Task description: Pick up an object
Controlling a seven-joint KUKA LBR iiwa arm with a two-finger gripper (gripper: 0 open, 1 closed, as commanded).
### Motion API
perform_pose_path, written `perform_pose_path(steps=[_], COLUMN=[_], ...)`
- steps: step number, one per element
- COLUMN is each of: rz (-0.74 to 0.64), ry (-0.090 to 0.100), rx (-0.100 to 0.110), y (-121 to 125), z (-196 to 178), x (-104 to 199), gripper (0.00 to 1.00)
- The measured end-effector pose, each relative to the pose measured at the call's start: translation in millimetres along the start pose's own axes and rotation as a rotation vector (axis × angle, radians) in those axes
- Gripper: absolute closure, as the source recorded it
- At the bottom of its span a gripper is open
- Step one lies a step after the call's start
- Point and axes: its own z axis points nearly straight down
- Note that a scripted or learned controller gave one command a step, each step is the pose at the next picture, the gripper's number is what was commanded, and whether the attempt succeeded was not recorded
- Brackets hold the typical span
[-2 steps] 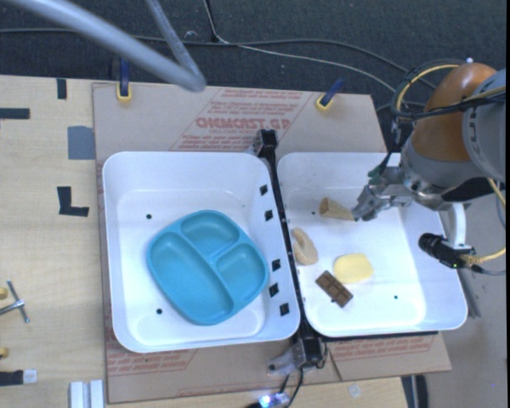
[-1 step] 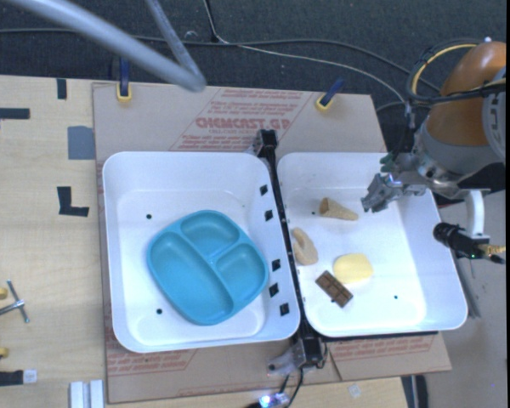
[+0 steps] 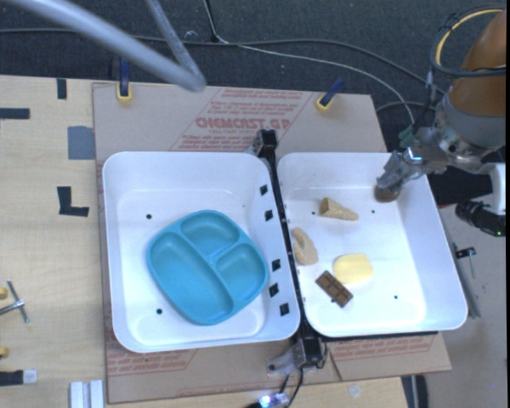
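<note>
Four objects (image 3: 354, 269) in the right bin (image 3: 425, 253).

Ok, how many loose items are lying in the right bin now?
4: a tan wedge near the middle, a beige piece by the divider, a yellow lump, and a brown block nearest the front.

Arm (image 3: 472, 83) enters from the right edge, upper part of the view. Orange band sits at the top right, grey wrist section below it, angled down and to the left. Gripper (image 3: 389, 185) points down-left at the end of the wrist, low, at the upper right of its reach. Finger tips read as one dark blurred lump; the gap between them is not discernible. Nothing visible between the fingers.
</note>
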Motion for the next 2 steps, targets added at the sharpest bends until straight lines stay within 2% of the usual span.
perform_pose_path(steps=[1,2], rz=[0.0,-0.001], ry=[0.001,0.001], rx=[0.003,0.005], y=[0,-8], z=[-16,-15], x=[0,52], gripper=[1.0,1.0])
